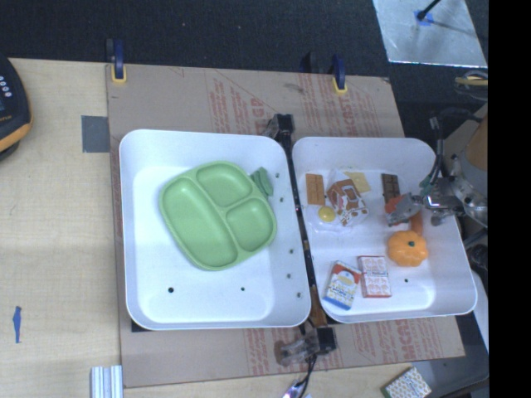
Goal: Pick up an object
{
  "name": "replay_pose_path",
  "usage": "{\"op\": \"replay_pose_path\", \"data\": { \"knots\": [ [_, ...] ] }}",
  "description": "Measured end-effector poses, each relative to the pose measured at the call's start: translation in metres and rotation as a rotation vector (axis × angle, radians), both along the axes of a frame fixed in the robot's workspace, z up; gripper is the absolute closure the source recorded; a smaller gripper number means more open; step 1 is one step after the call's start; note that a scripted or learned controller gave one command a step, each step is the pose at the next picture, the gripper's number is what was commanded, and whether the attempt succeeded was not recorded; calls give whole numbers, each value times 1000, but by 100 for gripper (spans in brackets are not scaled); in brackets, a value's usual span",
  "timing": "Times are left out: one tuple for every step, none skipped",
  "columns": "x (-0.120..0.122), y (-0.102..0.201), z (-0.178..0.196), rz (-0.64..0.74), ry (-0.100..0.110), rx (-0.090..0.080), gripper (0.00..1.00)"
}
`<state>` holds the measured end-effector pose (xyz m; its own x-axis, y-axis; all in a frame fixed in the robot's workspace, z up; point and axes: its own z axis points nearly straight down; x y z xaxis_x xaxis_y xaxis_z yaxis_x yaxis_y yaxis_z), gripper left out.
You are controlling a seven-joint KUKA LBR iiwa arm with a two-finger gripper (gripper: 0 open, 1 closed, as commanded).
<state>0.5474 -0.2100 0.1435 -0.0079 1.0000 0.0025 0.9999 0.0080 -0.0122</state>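
A small orange pumpkin (407,248) sits toward the right side of the right bin (448,297), well inside the rim. Just beyond it, on its far side, the gripper (404,209) hangs low over the bin floor, reaching in from the right edge; whether it is open or closed cannot be told. Left of the gripper lie a clear bag of snacks (345,201), a tan cracker packet (314,188) and a small yellow piece (327,215). Nearer the camera, two small cartons (358,280) lie side by side. The left bin (149,305) holds a green divided plate (217,215), with a small green piece (263,181) touching the plate's far right rim.
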Motion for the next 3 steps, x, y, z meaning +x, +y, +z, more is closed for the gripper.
{"op": "replay_pose_path", "data": {
  "knots": [
    [-55,36,-51,-5,-14,-2,0],
    [-56,34,-41,-1,-9,-4,100],
    [-25,102,50,4,-19,0,100]
  ]
}}
